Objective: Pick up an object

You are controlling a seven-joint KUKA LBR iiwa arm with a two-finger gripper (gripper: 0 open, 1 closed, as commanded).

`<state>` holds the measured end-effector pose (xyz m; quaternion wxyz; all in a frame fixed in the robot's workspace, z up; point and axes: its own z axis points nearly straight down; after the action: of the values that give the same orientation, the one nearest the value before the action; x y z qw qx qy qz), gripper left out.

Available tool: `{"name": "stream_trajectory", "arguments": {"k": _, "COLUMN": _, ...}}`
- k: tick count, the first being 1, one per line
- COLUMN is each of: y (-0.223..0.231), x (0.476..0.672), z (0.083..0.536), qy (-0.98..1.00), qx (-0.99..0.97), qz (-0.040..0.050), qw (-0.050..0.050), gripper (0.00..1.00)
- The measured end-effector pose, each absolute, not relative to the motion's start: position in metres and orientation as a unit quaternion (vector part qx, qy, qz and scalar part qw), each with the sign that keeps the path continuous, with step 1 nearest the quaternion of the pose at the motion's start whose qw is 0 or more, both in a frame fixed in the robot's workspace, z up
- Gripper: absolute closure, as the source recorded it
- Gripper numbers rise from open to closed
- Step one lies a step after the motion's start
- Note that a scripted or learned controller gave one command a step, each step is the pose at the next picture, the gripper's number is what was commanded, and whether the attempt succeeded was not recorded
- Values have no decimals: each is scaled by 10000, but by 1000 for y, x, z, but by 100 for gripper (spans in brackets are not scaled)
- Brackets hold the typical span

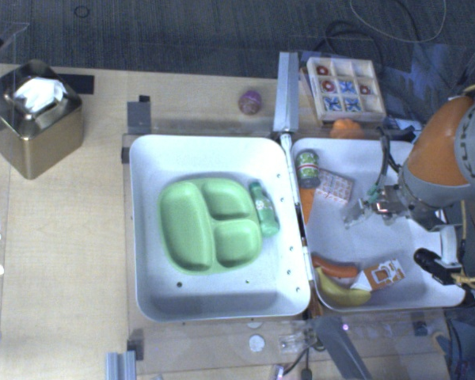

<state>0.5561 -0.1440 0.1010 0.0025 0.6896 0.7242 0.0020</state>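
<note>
My gripper point(367, 206) hangs over the middle of the right bin point(396, 240), above bare white floor, with nothing seen in it. Just to its left lies a pink patterned packet point(333, 187), and beyond that a green-labelled can point(307, 167) stands near the bin's far left corner. Along the front of the bin lie a yellow banana point(344, 291), a red-orange item point(336, 266) and a small orange-and-white carton point(385, 274). The left bin point(154, 291) holds a green divided tray point(210, 224), with a clear green bottle point(264, 208) at its right side.
The orange-banded arm point(443, 145) covers the right bin's right side. Behind the bins sit a tic-tac-toe board point(344, 89), an orange ball point(344, 127) and a purple ball point(250, 101). A brass box point(33, 125) stands at the far left.
</note>
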Motion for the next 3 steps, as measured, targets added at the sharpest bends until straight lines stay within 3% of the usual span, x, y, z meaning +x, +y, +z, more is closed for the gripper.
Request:
{"name": "stream_trajectory", "arguments": {"k": 1, "y": -146, "x": 609, "z": 89, "qy": 8274, "qx": 5616, "qz": 26, "qw": 59, "gripper": 0}}
{"name": "stream_trajectory", "arguments": {"k": 2, "y": -101, "x": 656, "z": 88, "qy": 8319, "qx": 5549, "qz": 23, "qw": 52, "gripper": 0}}
{"name": "stream_trajectory", "arguments": {"k": 3, "y": -99, "x": 658, "z": 101, "qy": 8340, "qx": 5517, "qz": 39, "qw": 86, "gripper": 100}}
